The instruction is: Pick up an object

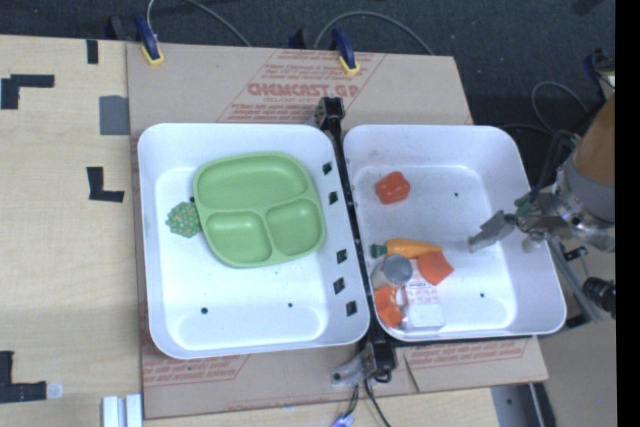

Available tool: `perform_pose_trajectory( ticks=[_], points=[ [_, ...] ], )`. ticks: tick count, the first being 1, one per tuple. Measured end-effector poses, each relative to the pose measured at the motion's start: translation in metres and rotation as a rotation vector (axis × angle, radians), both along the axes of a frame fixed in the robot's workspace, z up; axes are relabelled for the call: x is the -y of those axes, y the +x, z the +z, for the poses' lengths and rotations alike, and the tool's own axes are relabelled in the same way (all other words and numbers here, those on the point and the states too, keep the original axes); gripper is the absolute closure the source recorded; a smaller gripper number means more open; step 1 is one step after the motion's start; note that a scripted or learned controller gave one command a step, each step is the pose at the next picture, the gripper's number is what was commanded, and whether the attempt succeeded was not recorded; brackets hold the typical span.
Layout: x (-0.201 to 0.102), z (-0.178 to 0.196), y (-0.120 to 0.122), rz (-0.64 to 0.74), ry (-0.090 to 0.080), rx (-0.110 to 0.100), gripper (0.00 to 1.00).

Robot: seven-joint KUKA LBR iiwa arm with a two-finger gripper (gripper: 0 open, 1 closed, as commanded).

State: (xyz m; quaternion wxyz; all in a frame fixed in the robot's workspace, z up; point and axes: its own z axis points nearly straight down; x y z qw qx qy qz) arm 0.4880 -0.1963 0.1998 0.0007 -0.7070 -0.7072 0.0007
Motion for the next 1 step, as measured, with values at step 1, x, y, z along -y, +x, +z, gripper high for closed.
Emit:
perform_pose_trajectory(
  ticks=[1],
  points=[
    [-0.0647,-0.0987,0.0457,-0.002,-0.005,0.020,0.00]
  ],
)
